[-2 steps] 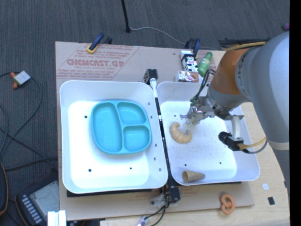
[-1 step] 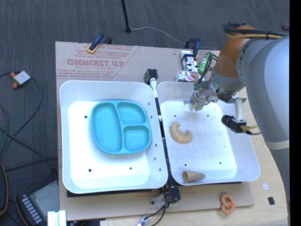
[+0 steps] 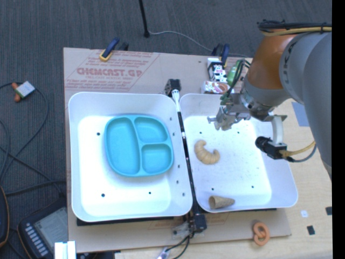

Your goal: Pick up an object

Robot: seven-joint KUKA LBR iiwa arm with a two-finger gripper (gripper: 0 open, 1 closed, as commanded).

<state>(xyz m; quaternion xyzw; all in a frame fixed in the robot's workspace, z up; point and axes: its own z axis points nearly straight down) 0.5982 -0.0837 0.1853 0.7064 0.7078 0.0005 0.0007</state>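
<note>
top-down view of the two-bin bench. the gripper (image 3: pixel 229 117) hangs over the upper part of the right bin (image 3: pixel 280 190); we cannot tell its state from this angle. the nearest candidate, a curved tan croissant (image 3: pixel 206 152), lies near the bin's middle, below and left of the gripper and apart from it. a cone-shaped piece (image 3: pixel 221 202) rests by the near rim. the left bin (image 3: pixel 89 193) holds a blue divided plate (image 3: pixel 139 145). we judge a descent from here would miss the croissant unless the arm first shifts toward it.

Tan curved croissant (image 3: pixel 207 152) lying flat mid right bin, brown ice-cream cone (image 3: pixel 221 202) on its side near front rim
</note>
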